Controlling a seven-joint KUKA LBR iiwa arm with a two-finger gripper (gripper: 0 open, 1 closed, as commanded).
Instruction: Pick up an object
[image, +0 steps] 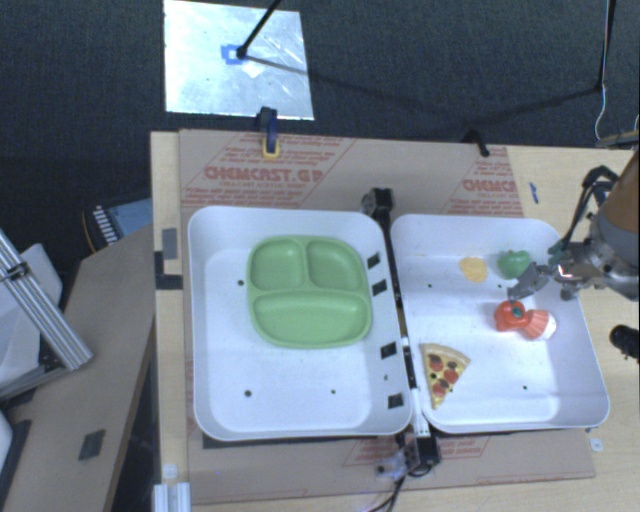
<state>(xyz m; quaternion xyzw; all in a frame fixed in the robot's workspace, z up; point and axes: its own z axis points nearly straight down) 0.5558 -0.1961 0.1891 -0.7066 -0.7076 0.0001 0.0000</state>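
The arm reaches in from the right, low over the right bin (590, 395); its jaws (524, 287) hang just above the red toy (513, 316); whether released or clenched, I cannot tell.

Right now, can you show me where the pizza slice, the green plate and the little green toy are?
pizza slice (442, 372): camera view, on its topped middle.
green plate (308, 292): camera view, on the ridge between its compartments.
little green toy (513, 262): camera view, on its rounded top.
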